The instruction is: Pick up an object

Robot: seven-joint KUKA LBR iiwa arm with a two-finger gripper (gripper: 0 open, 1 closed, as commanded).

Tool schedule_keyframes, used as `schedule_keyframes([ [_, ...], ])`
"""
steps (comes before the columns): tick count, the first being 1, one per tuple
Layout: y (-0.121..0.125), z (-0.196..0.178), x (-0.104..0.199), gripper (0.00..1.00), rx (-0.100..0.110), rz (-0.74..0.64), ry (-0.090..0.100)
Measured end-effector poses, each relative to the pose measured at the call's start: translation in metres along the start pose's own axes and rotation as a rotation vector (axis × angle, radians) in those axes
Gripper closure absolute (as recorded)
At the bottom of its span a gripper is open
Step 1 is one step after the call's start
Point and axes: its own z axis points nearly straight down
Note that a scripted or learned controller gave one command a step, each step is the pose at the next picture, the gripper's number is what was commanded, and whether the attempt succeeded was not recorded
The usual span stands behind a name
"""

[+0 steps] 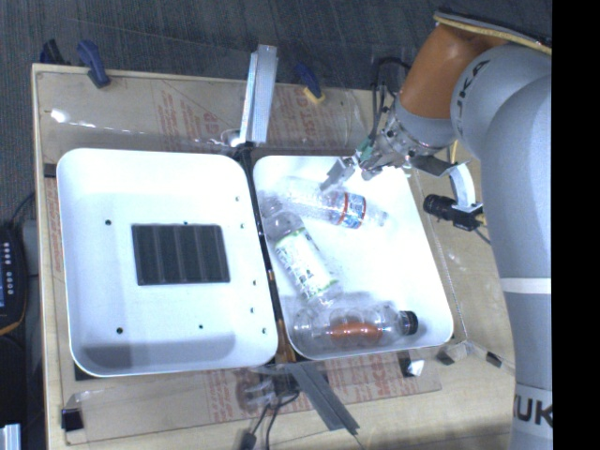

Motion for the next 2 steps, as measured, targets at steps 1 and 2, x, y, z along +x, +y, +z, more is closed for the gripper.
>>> schedule_keyframes([
  [1,-0.0105,0.0544,-0.0057,0.00,-0.006,0.054,-0.002],
  [2,-0.0028,0.0568,-0.0106,0.00,0.009,0.128,0.008],
])
